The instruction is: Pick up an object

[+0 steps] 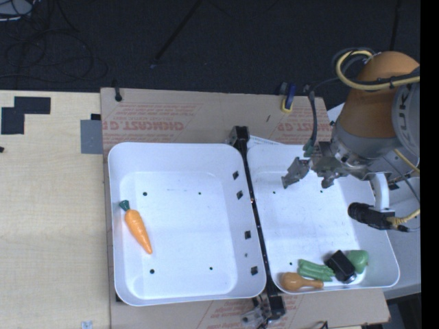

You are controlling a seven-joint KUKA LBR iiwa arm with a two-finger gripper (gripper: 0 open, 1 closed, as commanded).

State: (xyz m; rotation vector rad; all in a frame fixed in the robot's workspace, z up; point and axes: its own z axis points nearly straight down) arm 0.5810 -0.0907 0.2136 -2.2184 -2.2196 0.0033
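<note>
A robotics lab or test bench, seen from a camera fixed above. Two shallow white bins, the left bin (pixel 175 225) and the right bin (pixel 302 211), sit side by side on a sheet of printed brown cardboard (pixel 192 118) laid over a pale wooden benchtop (pixel 48 225). A grey industrial robot arm with an orange band (pixel 377 94) reaches in from the right, with loose cables looped around its wrist. At the far side, the floor is dark carpet (pixel 206 33) strewn with trailing cables. Black and grey tape patches (pixel 27 112) mark the benchtop at the left. A small yellow and blue clamp (pixel 287 99) grips the cardboard's far edge.
</note>
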